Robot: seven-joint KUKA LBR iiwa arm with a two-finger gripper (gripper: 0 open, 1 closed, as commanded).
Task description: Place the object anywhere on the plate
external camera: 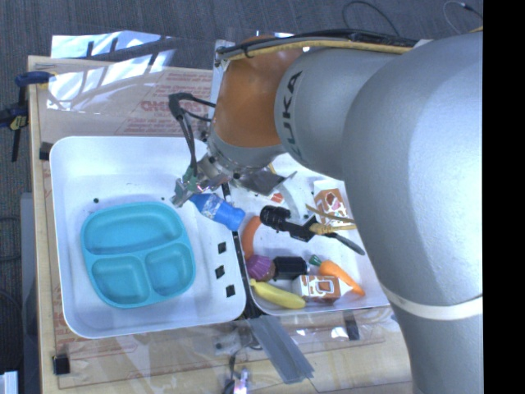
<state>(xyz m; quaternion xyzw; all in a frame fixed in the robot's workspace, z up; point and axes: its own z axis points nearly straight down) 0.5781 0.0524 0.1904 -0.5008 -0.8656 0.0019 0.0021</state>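
- The gripper (190, 189) hangs low over the left bin (66, 162), near the top right corner of the blue plate (138, 253).
- A blue bottle (220, 210) sits right below the gripper, tilted across the wall between the two bins.
- The bottle looks like the thing to be moved, and it is not on the plate yet.
- The view there is small and dark, so nobody can tell if the gripper has hold of the bottle or how wide it is.
- The plate lies flat with three dips, so the bottle could rest in any of them.
- The right bin (361, 298) holds more toys: a banana (277, 295), a carrot (338, 274), a purple toy (260, 267) and a black tool (295, 225).
- The big grey arm (394, 138) reaches across that bin and covers part of it.
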